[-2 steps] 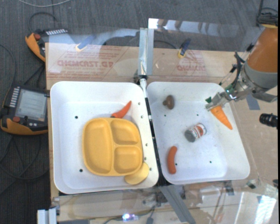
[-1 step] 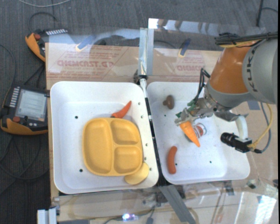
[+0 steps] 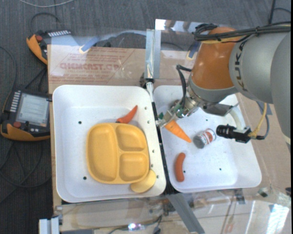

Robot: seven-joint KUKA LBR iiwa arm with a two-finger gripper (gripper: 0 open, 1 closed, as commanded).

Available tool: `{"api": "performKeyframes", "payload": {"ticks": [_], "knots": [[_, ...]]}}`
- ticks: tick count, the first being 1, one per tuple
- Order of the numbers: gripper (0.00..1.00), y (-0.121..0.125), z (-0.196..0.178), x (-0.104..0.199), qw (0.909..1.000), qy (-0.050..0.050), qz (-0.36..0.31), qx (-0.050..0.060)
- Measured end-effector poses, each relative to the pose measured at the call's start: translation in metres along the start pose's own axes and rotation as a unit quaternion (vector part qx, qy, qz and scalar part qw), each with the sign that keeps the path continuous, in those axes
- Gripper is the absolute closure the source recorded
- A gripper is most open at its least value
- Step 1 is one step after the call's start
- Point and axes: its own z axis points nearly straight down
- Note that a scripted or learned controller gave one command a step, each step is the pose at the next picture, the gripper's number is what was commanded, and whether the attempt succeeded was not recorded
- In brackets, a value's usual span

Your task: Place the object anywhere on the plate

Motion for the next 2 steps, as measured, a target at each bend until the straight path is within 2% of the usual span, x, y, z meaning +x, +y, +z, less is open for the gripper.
{"api": "performKeyframes", "payload": {"ticks": [1,2], "knots": [[1.00,0.0067,-0.0125,0.0846,0.9999,0.000,-0.016,0.001],[0.00,0.0067,-0.0124,0.0845,0.9999,0.001,-0.016,0.001]]}}
